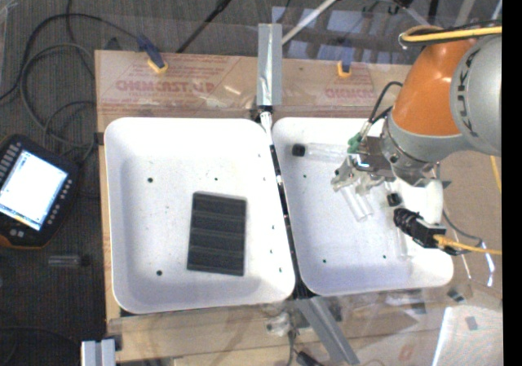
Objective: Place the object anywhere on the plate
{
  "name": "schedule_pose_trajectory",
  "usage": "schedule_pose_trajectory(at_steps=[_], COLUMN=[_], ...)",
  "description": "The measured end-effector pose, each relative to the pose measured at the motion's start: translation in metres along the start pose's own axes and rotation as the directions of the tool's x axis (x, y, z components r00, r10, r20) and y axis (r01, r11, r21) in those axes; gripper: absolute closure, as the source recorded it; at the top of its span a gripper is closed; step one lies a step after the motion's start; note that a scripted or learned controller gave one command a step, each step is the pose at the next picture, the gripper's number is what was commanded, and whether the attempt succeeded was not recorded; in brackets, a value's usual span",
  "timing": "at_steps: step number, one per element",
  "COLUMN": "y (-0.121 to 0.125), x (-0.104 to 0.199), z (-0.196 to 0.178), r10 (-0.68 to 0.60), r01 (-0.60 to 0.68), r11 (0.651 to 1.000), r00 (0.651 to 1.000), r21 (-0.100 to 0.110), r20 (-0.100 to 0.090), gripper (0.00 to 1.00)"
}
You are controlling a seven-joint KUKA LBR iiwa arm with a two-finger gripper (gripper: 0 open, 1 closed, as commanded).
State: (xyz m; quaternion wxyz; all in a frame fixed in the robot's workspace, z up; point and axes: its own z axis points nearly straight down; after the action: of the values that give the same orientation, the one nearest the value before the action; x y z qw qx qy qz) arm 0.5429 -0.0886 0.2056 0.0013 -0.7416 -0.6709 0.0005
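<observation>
Tube [316, 149], clear with a black cap, lies far left in the right bin [367, 275], apart from the gripper [357, 187]; the claw's opening cannot be told; probably light, stiff, slippery; best pinched mid-length.

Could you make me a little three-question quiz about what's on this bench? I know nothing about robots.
1. True or false: the dark ridged plate lies in the right bin.
2. Which bin is the gripper over: A left, B right?
3. Fill in: the band above the arm's wrist is ____.

Key: 1 false, it lies in the left bin. 2 B. 3 orange.
</observation>
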Motion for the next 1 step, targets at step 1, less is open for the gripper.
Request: schedule_pose_trajectory(at_steps=[1], y=[0.0006], x=[0.0751], z=[0.0237], r10=[-0.009], r01=[0.009], r11=[1.000], r00=[1.000], r21=[0.002], r20=[0.002], gripper=[1.00])
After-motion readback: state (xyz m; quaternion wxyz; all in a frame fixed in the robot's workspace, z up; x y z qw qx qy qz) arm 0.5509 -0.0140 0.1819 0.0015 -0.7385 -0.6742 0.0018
